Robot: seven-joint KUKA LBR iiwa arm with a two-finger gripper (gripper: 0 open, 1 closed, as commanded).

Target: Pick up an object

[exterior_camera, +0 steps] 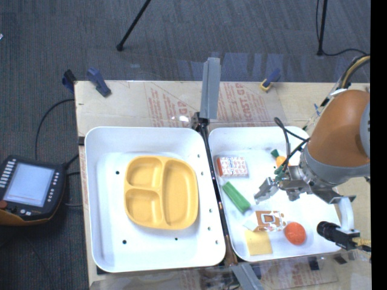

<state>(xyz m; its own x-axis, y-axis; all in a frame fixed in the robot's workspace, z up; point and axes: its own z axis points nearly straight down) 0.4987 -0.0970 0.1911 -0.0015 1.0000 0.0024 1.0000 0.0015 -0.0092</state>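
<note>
My gripper (pixel 269 190) hangs over the middle of the right bin (pixel 254 139), with nothing between its fingers that I can make out. A green block (pixel 236 197) lies just left of it. A small red-and-white packet (pixel 233 166) rests further back. Toward the front lie an orange-and-white carton (pixel 269 220), a yellow slice (pixel 259 242) and a red-orange ball (pixel 295 233). A small orange and green item (pixel 277 157) peeks out beside the arm.
The left bin (pixel 103 162) holds a yellow divided plate (pixel 161 192). A grey upright post (pixel 210 92) stands behind the seam between the bins. Clamps sit on the bench's back edge.
</note>
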